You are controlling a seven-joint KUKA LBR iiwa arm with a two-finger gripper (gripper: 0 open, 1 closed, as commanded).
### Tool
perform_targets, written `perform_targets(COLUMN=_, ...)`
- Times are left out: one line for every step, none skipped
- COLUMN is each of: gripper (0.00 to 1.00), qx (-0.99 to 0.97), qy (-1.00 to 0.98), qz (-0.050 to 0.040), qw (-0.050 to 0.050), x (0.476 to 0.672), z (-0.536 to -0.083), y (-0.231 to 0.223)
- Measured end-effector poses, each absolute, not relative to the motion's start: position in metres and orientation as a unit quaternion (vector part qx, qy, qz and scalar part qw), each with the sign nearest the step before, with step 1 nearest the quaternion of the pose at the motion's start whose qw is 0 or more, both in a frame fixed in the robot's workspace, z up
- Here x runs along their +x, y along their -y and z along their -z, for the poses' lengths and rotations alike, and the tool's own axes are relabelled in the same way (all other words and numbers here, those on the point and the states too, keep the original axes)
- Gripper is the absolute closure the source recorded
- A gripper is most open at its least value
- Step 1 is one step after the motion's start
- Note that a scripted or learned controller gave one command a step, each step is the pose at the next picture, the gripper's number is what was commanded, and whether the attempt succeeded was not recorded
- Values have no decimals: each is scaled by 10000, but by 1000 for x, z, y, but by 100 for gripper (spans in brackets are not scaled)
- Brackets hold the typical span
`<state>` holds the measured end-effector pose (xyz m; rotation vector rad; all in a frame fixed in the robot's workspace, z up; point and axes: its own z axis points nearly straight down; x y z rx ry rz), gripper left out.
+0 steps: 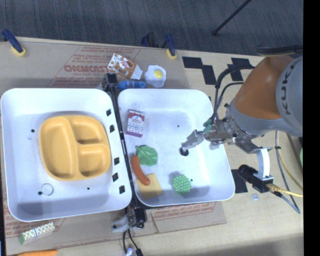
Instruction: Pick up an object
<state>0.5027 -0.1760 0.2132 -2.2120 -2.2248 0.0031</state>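
The right bin (pixel 202 101) holds a red-and-white packet (pixel 134 122) at its upper left, a green leafy toy (pixel 146 154), an orange carrot-like stick (pixel 140 170) lying on a yellow block (pixel 153 186), and a green bumpy ball (pixel 182 183) near the front. My gripper (pixel 189 145) hangs over the right middle of this bin, above bare floor, about a hand's width right of the leafy toy. I see nothing between its fingers.
The left bin (pixel 16 103) carries a yellow divided tray (pixel 74 145). Behind the bins lie a snack packet (pixel 119 64), a blue item (pixel 130 84) and a white-and-yellow egg toy (pixel 156 74). Cables (pixel 285 188) trail at the right.
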Motion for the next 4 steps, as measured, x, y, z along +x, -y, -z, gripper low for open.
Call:
perform_targets(gripper=0, qx=-7594, qy=6506, qz=-15, qw=28, x=502, z=-116, y=93)
perform_targets(gripper=0, qx=-9028, qy=4301, qz=-17, qw=35, x=475, z=-91, y=99)
perform_targets(gripper=0, qx=-8794, qy=4760, qz=-8, qw=24, x=515, z=-91, y=92)
perform_targets(gripper=0, qx=-8633, qy=5047, qz=-9, qw=20, x=605, z=-93, y=91)
